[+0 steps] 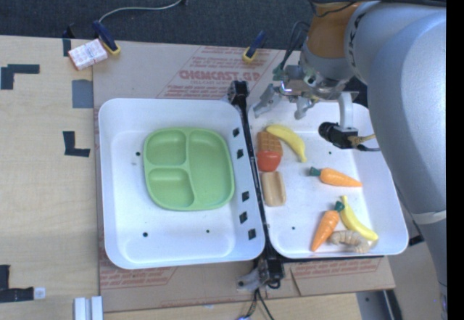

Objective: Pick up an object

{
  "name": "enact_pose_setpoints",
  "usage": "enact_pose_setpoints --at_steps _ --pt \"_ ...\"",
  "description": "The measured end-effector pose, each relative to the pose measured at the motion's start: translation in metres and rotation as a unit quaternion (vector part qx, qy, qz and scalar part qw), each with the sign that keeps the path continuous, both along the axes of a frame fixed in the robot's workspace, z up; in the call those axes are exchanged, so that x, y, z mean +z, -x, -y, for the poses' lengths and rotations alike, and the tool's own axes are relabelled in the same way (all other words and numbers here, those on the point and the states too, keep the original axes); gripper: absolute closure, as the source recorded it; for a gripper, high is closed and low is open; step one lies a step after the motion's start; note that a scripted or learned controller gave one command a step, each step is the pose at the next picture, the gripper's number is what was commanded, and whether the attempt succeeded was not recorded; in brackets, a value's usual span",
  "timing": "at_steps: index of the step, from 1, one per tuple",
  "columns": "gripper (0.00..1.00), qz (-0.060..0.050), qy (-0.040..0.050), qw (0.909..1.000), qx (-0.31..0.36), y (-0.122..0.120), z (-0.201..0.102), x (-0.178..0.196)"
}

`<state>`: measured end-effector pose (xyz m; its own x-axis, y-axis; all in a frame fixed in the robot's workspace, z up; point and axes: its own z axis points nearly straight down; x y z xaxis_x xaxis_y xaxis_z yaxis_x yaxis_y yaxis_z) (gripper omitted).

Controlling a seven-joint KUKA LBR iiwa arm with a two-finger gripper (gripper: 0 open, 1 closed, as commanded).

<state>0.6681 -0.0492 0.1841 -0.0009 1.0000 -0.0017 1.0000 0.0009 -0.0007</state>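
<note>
End effector (284, 104): fingers spread, nothing between them. Risk: banana (287, 140) just below abuts waffle (269, 143), so a closing finger may snag both

Only one bit of readable text from my seat

I can make out red "CHEMCAST" lettering printed on the flat brown cardboard sheet (190, 73) under the bins.
</note>
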Motion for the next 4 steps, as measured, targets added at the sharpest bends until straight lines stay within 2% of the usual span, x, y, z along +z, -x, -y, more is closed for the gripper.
enact_pose_setpoints --at_steps 1,2,3,4 --pt "0.00 0.000 -0.0001 1.0000 0.000 0.045 0.001 0.000" --pt "0.00 -0.001 0.0001 1.0000 -0.001 0.001 0.049 -0.078" --pt "0.00 0.007 -0.0001 1.0000 0.001 0.007 0.046 -0.093" --pt "0.00 0.004 -0.0006 1.0000 0.001 0.003 0.047 -0.094"
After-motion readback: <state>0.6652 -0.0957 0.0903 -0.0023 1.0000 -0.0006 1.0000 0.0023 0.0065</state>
